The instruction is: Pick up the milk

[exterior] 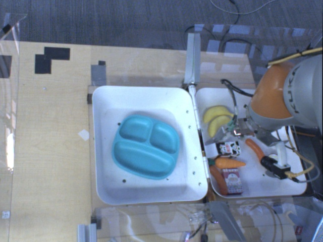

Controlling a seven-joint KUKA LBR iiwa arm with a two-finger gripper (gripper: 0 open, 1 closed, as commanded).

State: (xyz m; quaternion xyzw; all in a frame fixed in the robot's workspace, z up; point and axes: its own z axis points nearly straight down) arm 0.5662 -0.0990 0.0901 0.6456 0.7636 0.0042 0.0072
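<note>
We see the small white black-patched milk carton [228,148] lying in the right white bin [298,188], long axis roughly left-right, just below the two-finger gripper [237,130], whose fingers' state we cannot tell, the grey arm [298,92] hiding much.

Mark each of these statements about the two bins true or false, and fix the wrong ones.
1. A blue divided plate lies in the left bin. True.
2. The bananas lie on the blue plate. False: they lie in the right bin, near its far left corner.
3. The gripper hangs over the right bin, just above the milk carton. True.
4. The carrot lies in the left bin. False: it lies in the right bin, just below the milk carton.
5. The milk carton sits on the bench outside both bins. False: it is in the right bin.
</note>
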